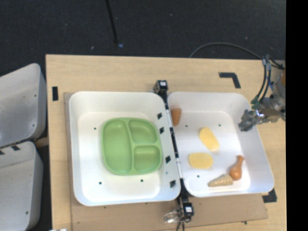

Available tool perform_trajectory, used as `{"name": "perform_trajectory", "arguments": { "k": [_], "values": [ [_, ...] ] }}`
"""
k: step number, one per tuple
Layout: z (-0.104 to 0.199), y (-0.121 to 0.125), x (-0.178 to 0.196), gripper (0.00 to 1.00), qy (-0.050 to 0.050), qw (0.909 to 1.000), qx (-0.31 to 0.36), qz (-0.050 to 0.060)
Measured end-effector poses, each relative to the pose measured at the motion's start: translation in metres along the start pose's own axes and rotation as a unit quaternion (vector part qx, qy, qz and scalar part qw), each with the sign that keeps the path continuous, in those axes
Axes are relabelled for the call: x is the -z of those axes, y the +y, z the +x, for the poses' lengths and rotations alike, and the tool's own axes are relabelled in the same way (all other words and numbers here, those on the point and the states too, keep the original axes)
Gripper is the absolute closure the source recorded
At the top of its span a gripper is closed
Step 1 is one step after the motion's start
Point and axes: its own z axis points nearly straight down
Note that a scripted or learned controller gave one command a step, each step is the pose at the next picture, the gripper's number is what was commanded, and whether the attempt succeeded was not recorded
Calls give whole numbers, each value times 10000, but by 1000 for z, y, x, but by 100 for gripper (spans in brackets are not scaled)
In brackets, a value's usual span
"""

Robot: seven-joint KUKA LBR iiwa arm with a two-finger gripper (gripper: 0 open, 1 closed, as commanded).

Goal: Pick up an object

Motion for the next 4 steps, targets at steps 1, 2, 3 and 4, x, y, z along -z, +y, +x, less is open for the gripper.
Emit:
{"name": "perform_trajectory", "arguments": {
  "k": [1,2,3,4],
  "values": [
    [39,16,-12,100,12,10000,9,36],
    [99,31,-18,100,21,10000,20,40],
    [139,51,-31,100,11,10000,10,28],
    [194,69,-43,100,12,10000,15,25]
  ]
}}
